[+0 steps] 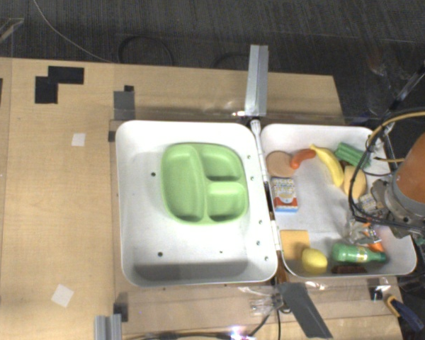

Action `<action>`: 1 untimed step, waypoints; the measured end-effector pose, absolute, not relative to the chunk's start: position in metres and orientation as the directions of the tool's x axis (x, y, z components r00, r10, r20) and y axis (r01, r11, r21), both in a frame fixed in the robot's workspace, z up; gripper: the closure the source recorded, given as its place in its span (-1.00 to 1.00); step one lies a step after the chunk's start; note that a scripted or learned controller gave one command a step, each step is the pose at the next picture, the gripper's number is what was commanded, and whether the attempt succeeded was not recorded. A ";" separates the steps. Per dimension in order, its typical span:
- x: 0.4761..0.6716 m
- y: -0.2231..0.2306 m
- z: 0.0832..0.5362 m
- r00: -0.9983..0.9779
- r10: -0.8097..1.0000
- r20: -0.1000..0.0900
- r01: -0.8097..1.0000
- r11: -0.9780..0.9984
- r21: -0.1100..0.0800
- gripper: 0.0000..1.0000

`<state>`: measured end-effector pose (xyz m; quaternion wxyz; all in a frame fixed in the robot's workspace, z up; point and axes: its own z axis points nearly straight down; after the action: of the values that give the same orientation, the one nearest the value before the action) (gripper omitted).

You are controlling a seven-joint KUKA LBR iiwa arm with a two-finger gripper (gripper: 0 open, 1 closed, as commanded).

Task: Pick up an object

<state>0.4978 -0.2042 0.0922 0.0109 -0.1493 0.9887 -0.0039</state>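
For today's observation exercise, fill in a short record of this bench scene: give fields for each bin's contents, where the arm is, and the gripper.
left bin: green divided tray
right bin: banana, small carton, lemon, green bottle, tan block, round brown piece, green item
arm: over the right bin's right side
gripper: low in the right bin, just above the green bottle; finger state unclear

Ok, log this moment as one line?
arm: over right bin | claw: low by green bottle | grasp: unclear | left bin: green tray
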 end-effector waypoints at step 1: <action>0.502 -0.204 0.092 -0.937 -0.348 -0.013 -0.348 0.937 -0.010 -1.00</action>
<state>0.5020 -0.2043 0.0918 0.0073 -0.1768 0.9842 -0.0035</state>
